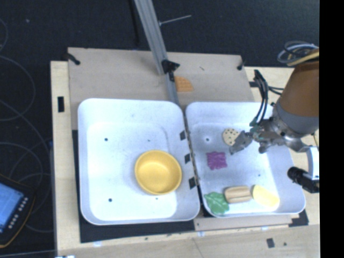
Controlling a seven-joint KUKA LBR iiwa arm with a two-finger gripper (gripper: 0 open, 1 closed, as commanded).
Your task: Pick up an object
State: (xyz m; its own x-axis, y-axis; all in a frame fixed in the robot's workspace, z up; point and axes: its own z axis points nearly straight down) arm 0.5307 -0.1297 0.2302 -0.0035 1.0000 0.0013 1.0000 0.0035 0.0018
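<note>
Approach step, nothing grabbed yet. Along the right bin's front edge lay a green piece, a tan block and a yellow piece; mid-bin a purple piece. Farther back, the gripper hung beside a spotted beige piece; I couldn't tell its state. Next I needed a centred descent.

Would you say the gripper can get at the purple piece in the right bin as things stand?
Probably yes: the purple piece lies flat on bare floor of the right bin, apart from the other items, with the gripper just up and to its right.
</note>
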